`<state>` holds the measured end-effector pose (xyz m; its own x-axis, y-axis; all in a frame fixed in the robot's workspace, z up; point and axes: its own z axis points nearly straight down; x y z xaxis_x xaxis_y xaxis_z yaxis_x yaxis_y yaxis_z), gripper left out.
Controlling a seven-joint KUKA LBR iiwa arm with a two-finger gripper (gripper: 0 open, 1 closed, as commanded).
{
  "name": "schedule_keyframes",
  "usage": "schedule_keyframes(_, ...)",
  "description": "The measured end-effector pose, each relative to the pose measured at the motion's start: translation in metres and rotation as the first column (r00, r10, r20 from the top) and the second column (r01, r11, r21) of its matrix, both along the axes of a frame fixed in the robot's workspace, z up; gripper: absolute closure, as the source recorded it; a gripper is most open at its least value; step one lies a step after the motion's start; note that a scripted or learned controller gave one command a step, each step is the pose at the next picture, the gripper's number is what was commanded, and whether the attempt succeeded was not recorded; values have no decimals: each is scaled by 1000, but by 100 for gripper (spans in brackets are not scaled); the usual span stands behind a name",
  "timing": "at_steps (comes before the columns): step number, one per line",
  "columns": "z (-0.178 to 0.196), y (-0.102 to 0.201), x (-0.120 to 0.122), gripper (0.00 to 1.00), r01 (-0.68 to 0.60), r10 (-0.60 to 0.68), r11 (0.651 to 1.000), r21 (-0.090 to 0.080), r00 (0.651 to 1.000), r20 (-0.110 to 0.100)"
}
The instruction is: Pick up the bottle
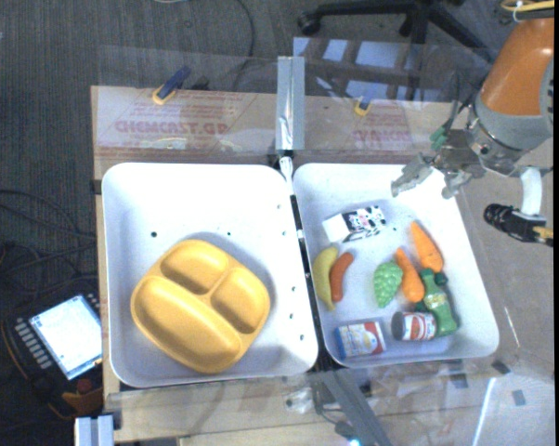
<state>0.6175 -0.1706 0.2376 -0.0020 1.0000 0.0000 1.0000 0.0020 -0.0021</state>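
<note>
The bottle [438, 303] is small and green. It lies in the right bin [474, 277] near the front right corner, between an orange carrot [410, 277] and the bin's right wall. A dark can [411, 326] touches its lower end. My gripper [428, 183] hangs over the back right part of the same bin, well behind the bottle and apart from it. Its two fingers are spread open with nothing between them.
The right bin also holds a second carrot [425, 243], green grapes [387, 283], a banana [325, 275], a red sausage [341, 275], a white box [356, 224] and a blue-white can [360, 338]. A yellow divided tray [201, 303] lies in the left bin [140, 203].
</note>
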Motion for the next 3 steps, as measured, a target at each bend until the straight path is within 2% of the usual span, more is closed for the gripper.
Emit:
schedule_keyframes(1,-148,6,45,0,-33,33,999,-4,999,4)
schedule_keyframes(2,-147,22,32,0,-398,398,917,-9,917,11)
schedule_keyframes(3,-74,0,-41,0,-337,337,942,0,942,2)
